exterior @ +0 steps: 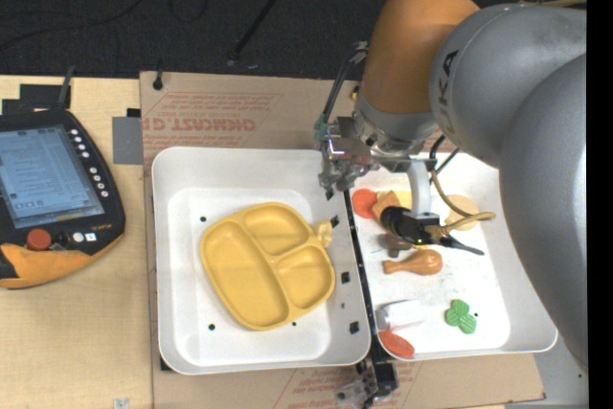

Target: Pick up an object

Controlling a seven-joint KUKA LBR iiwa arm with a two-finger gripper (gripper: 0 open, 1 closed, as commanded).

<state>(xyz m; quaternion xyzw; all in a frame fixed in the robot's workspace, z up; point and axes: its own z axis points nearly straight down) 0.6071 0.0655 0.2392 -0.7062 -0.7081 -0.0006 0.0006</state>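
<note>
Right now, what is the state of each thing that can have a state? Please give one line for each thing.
Gripper: low over the divide between the bins, nothing seen held.
Yellow divided plate: lying flat in the left bin, its compartments bare.
Drumstick toy: lying on its side in the right bin.
Green toy: resting loose in the right bin.
Teach pendant: screen lit.

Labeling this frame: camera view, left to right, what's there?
Teach pendant → yellow divided plate → gripper → brown drumstick → green toy.
</note>
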